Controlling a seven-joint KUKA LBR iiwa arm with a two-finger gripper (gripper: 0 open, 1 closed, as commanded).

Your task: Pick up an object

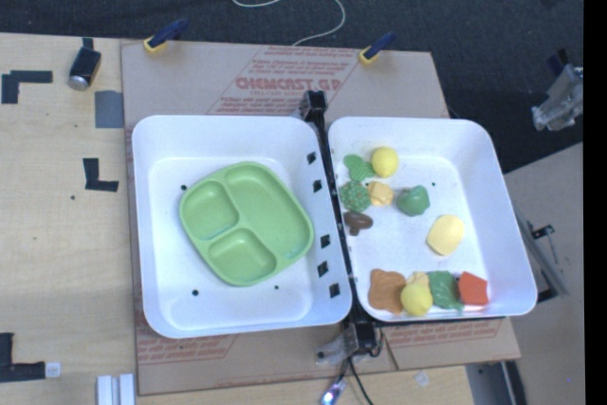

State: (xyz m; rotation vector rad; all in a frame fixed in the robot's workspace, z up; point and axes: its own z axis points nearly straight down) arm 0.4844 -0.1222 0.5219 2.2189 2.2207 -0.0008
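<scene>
The right bin [493, 204] holds several toy foods. A yellow ball [384, 160] lies near its back, with a green leaf piece [358, 168] and a green broccoli [356, 196] beside the divider. A dark green item [413, 201] and a yellow lemon [446, 234] sit mid-bin. Along the front wall lie an orange-brown piece [385, 290], a yellow piece [416, 298], a green piece [443, 289] and a red block [472, 289]. My gripper [558, 104] shows as a blurred grey shape at the right edge, outside the bin and well apart from every object.
A green sectioned plate [247, 223] lies in the left bin [152, 204]. A small brown item [358, 223] and a small yellow piece [380, 193] sit near the divider. The bins rest on cardboard [275, 81] held by clamps. A cable [285, 0] runs behind.
</scene>
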